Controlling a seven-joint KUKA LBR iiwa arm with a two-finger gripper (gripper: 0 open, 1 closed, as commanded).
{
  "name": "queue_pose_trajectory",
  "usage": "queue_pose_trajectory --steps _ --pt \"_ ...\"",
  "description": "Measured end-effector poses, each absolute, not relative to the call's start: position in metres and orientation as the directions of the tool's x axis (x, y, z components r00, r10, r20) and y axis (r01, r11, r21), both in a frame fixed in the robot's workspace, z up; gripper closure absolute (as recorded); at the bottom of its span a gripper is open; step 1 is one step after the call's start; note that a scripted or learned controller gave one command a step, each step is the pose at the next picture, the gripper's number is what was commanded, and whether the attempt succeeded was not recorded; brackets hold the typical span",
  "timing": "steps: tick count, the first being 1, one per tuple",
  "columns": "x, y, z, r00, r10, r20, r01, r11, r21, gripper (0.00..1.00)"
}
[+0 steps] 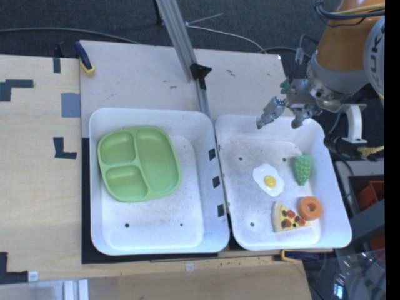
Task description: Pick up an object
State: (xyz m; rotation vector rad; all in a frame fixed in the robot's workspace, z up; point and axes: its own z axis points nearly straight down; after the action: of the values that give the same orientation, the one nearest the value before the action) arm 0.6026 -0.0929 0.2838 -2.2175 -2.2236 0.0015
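Two white bins sit on the table [144,74], the gripper [280,115] above the right bin's [250,230] far edge, fingers spread apart, holding nothing, arm [350,36] partly cropped.

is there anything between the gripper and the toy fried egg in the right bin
Nothing visible does. The open two-finger gripper hangs over the far edge of the right white bin, and only bare bin floor lies between it and the white and yellow toy fried egg. The green toy grape bunch sits off to the egg's right.
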Motion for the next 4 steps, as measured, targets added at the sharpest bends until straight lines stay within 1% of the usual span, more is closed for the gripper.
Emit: queue_pose_trajectory --steps 1,2,3,4 --pt "0.603 -0.093 0.284 -0.003 1.0 0.0 1.0 0.003 -0.001 0.0" --pt "0.601 -0.086 0.238 -0.001 1.0 -0.001 1.0 0.001 -0.006 0.0" --pt "0.591 -0.085 0.189 -0.001 1.0 -0.001 1.0 0.001 -0.007 0.0" --pt "0.586 -0.095 0.137 0.0 1.0 -0.001 1.0 0.0 -0.008 0.0"
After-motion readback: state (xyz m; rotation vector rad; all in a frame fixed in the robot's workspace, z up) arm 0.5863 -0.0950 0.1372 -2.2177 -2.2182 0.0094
